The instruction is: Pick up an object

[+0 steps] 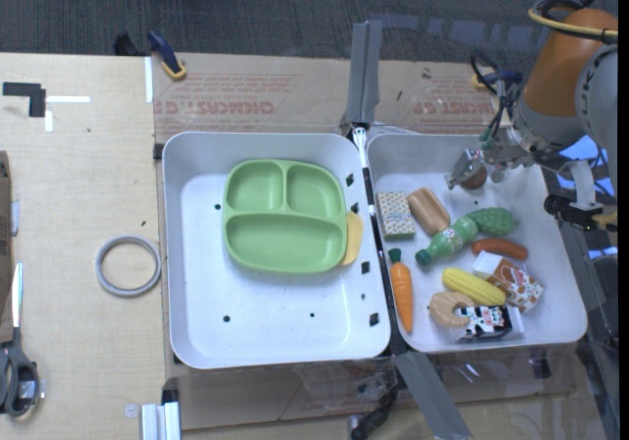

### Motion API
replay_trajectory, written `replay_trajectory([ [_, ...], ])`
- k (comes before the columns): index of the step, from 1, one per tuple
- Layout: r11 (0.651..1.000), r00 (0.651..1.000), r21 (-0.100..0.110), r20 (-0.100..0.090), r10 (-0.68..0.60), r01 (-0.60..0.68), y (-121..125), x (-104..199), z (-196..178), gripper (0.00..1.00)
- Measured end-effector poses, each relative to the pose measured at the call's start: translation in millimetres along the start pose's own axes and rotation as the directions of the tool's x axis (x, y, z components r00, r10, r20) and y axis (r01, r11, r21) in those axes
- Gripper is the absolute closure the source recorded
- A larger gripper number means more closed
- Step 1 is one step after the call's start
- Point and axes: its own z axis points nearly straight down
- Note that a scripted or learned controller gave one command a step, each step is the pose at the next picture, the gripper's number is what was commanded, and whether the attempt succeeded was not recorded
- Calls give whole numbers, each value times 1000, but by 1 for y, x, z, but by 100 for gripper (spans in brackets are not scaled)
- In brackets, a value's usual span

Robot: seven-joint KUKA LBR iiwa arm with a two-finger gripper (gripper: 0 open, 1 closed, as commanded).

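Quick count of what's on the bench: two white bins, the left bin (187,261) and the right bin (560,325). The left one has one green divided plate (285,215) with one yellow piece (353,237) poking out from its right edge. The right one has the toy food pile: one carrot (401,296), one corn cob (473,285), one bread roll (428,210), one green bottle (446,242), one leafy green thing (491,222), one sausage (499,248), one sponge-looking block (395,213). At center left sits one tape ring (129,264); lower left, one pair of scissors (17,374).
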Motion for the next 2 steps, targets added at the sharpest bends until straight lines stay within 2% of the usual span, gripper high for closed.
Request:
replay_trajectory([
  [1, 998, 998, 0, -3, 58, -58, -1, -1, 9, 0],
  [2, 998, 998, 1, -1, 56, -56, -1, -2, 0, 100],
])
